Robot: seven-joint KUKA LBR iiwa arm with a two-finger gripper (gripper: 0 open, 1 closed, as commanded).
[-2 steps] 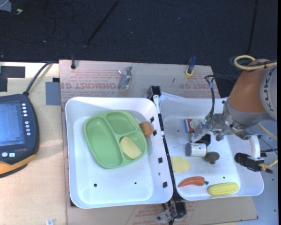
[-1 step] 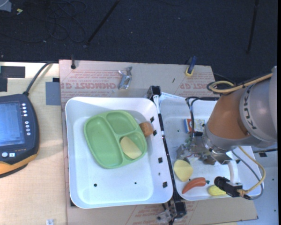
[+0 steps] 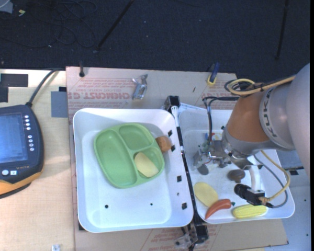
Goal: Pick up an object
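The gripper [image 3: 203, 160] hangs low in the right bin [image 3: 288, 205]; its grip state is unclear. Just below it lie a pale yellow piece [image 3: 205, 193], red chili pepper [image 3: 218, 208] and corn cob [image 3: 249, 211].

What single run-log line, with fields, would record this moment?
arm: over right bin | gripper: low, nothing seen held | nearby: yellow piece, red pepper, corn | left bin: green tray
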